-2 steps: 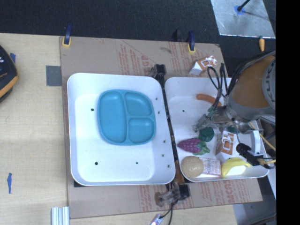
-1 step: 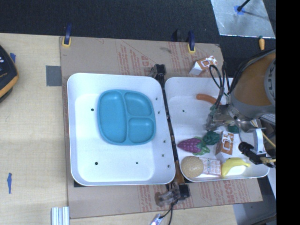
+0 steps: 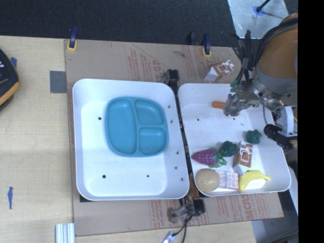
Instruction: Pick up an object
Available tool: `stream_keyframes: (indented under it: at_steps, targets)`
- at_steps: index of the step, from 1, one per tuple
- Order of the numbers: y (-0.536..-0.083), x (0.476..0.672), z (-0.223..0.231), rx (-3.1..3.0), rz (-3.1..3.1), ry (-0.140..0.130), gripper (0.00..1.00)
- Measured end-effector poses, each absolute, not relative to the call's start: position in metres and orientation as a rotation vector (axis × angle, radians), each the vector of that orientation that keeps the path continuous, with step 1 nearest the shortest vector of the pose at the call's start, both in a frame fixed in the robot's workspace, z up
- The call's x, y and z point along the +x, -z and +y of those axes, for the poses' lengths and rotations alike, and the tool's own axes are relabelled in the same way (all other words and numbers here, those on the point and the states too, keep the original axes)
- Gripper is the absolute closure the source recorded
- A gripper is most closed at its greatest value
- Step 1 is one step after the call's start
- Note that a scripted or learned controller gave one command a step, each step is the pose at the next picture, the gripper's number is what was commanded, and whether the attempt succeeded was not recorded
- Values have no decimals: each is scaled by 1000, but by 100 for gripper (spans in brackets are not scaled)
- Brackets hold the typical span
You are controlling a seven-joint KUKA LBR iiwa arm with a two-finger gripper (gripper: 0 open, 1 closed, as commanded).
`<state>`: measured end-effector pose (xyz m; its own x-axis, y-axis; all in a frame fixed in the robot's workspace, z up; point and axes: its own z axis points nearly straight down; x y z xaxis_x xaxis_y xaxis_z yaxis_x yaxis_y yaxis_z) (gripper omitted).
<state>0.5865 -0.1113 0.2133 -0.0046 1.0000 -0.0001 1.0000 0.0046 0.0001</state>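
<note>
Left to right: bench (image 3: 30,151) carried 2 white bins side by side on cardboard. Left bin (image 3: 91,184) held 1 blue divided plate (image 3: 135,126), 3 compartments, long axis roughly up-down in view.

Right bin (image 3: 202,120) held the loose items, mostly in its near half: 1 purple grape bunch (image 3: 206,157), long axis approx left-right; 1 round tan bun (image 3: 207,180) just below it; 1 small white packet (image 3: 228,180) touching the bun's right side; 1 green leafy piece (image 3: 229,148) beside the grapes; 1 orange-and-white packet (image 3: 245,155), tilted; 1 yellow banana (image 3: 253,177), long axis left-right, curve upward; 1 more small green piece (image 3: 253,135) further right.

Near the far edge lay 1 orange carrot-like piece (image 3: 218,105), long axis left-right, just beside the tool (image 3: 234,107). Tool sat low over far-right part of right bin, w/ the arm (image 3: 276,54) coming in from the right. Couldn't tell how wide the tool stood or whether it had hold of anything.

1 more snack packet (image 3: 223,70) lay outside the bins, on the cardboard.
</note>
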Motion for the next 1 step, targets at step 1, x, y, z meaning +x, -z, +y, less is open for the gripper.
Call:
stream_keyframes:
  at_steps: [1]
  targets:
    - [-212,586,-111,2218,2227,3,0]
